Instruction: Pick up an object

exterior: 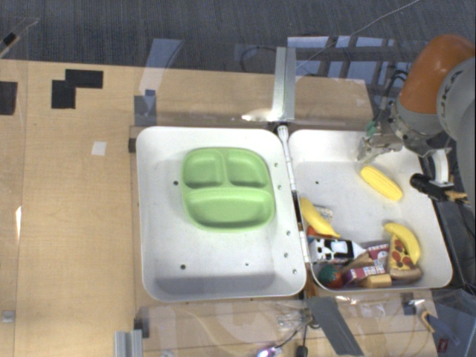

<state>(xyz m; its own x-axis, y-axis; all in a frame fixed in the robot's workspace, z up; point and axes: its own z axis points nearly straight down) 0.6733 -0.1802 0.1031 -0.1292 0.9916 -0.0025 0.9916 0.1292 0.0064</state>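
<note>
The pincer (374, 144) hangs over the right bin (327, 162), near the yellow corn (381, 183), probably aiming there. I cannot tell its state.

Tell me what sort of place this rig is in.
Probably a robotics lab test cell: two white bins on a wooden bench, toy food such as a corn cob and a green divided plate, carpeted floor with a cable behind.

green divided plate (227, 187) in left bin (156, 222)
</note>
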